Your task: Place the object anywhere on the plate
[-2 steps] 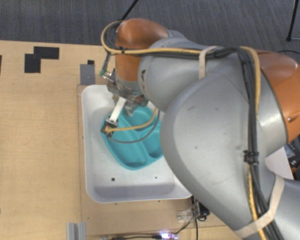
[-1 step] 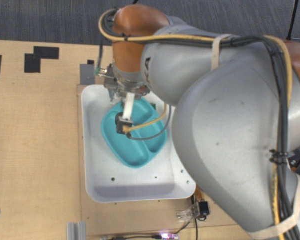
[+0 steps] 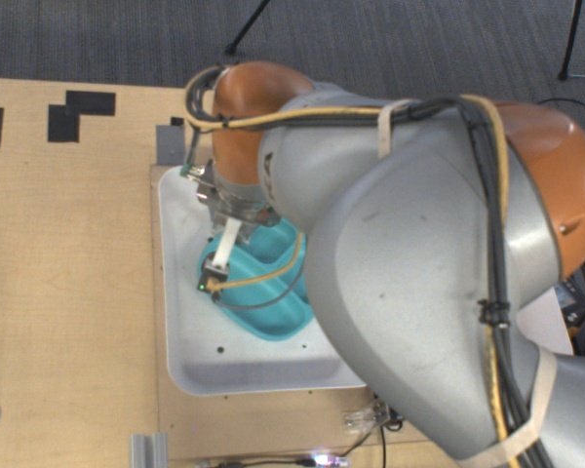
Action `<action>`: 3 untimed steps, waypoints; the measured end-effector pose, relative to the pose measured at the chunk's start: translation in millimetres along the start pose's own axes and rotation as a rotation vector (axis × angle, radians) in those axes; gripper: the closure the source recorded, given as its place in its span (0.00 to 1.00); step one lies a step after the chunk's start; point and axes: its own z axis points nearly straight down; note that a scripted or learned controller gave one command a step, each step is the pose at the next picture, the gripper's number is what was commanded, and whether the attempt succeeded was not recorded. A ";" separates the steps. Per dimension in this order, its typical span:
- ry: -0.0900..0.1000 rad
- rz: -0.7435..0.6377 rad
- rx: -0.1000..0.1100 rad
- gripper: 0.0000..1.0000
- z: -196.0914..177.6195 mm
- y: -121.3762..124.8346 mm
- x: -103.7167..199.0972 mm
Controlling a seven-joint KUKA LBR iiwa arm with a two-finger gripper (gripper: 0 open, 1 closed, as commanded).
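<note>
The plate (image 3: 273,318) is turquoise with raised dividers and lies in the white bin (image 3: 203,367), a little left of the centre of the frame. Its long axis goes from the upper left to the lower right. The lower right end passes under the grey arm (image 3: 419,261), so that end is hidden.

The gripper (image 3: 240,213) hangs below the orange band (image 3: 249,96), directly over the upper left end of the plate. From the gripper, most of the plate surface therefore lies toward the lower right of the frame, and the plate's near rim is close on the upper left side. The wrist covers the gripper from above, so I cannot tell how far open it is, or whether it has the object in it. I also cannot tell where the object is.

In my judgement, a release here needs mainly a straight move down. Any small correction is safer toward the lower right, where there is more plate. The bare bin floor and the wooden bench (image 3: 68,291) lie to the left.
</note>
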 end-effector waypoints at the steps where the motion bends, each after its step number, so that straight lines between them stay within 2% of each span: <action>1: -0.004 0.226 0.001 1.00 -73.2 18.4 5.7; 2: -0.001 0.374 -0.002 1.00 -12.5 20.6 6.8; 3: -0.002 0.647 0.000 1.00 -168.7 21.8 7.3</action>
